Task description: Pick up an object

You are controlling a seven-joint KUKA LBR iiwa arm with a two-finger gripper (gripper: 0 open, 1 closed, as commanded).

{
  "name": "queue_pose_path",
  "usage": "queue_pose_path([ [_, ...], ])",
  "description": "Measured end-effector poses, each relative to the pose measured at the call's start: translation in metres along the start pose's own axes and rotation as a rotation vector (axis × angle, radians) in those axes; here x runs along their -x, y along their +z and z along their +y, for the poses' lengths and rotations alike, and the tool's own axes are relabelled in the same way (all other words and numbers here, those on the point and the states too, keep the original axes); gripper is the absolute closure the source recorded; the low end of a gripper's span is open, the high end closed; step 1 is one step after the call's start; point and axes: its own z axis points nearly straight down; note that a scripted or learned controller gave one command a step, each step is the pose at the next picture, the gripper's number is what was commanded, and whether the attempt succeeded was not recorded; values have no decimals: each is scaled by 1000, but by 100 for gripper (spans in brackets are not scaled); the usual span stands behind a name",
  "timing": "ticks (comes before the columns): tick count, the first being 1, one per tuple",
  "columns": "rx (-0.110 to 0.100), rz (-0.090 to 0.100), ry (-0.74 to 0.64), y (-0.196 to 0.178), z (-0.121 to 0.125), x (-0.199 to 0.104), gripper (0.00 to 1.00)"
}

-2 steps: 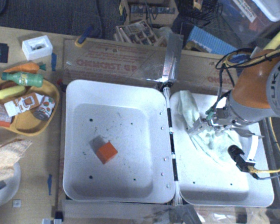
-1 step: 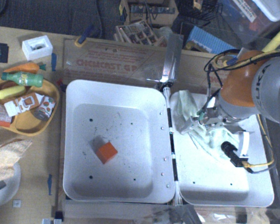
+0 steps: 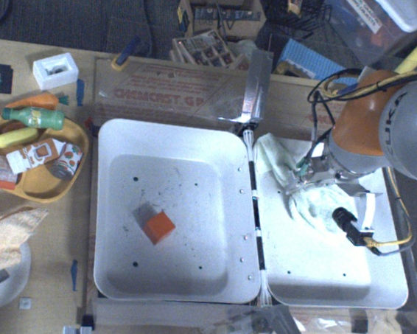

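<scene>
Orange block (image 3: 161, 227) sits alone in the left bin (image 3: 122, 146) while the pincer (image 3: 304, 176) pokes white cloth (image 3: 279, 161); I cannot tell its grip, so lifting comes next.

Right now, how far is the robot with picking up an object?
Nothing looks done yet. The orange block lies alone in the left bin, untouched. The gripper is low over the right bin, at some pale crumpled material; a hold cannot be confirmed. Grasping and lifting are left.
</scene>
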Motion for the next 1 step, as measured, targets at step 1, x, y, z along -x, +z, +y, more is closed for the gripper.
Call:
queue_pose_path([
  [1,0,0,0,0,0,0,0],
])
